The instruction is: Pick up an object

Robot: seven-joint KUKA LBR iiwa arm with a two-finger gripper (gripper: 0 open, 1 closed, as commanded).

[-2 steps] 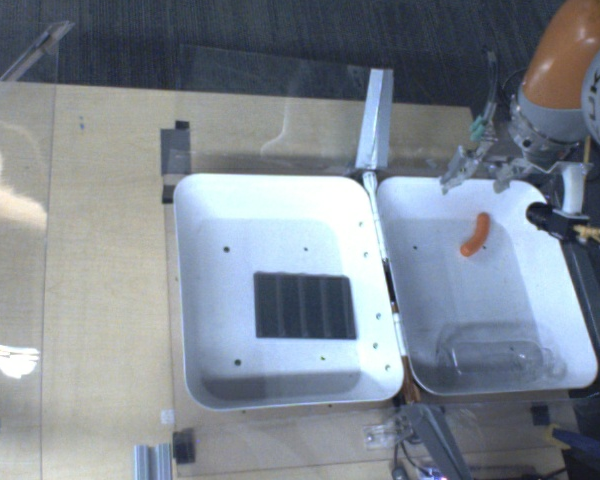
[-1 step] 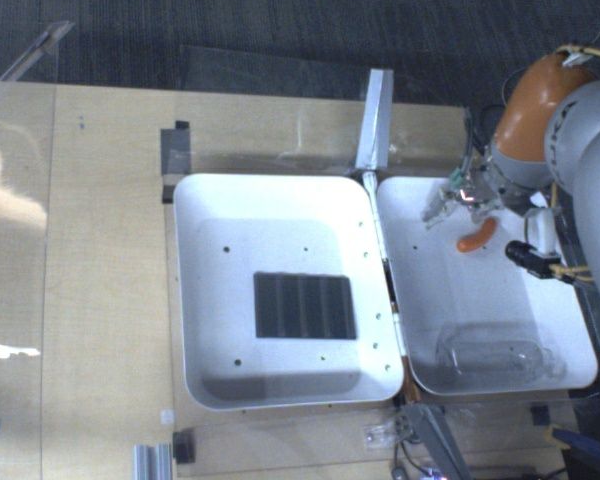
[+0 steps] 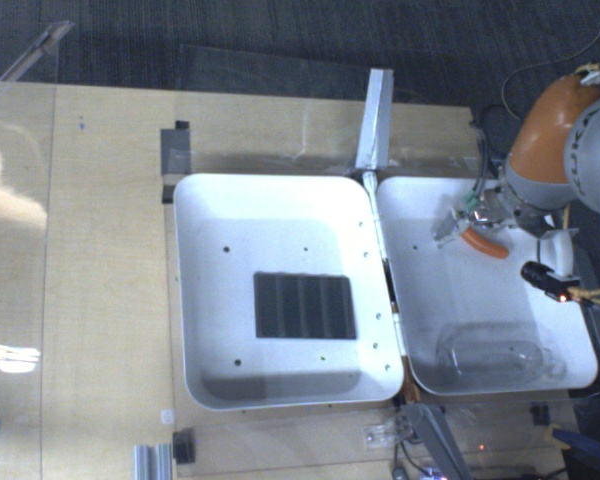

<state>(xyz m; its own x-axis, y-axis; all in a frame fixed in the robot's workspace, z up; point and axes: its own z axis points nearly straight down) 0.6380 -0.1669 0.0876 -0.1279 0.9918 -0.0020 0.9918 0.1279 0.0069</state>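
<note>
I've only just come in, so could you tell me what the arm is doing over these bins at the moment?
The grey KUKA arm with the orange band is reaching into the right-hand white bin, its gripper low over the upper part beside a small orange-red elongated object. I cannot tell whether it has a grip on that object. A clear plastic container lies near the bin's lower edge, and a dark ribbed rectangular piece sits in the left-hand white bin.

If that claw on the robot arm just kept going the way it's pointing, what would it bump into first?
The gripper points down and leftward into the right bin. An orange object lies right beside its tips. Going straight on, it would probably meet the bin's white floor first, though depth is hard to judge from above.
</note>
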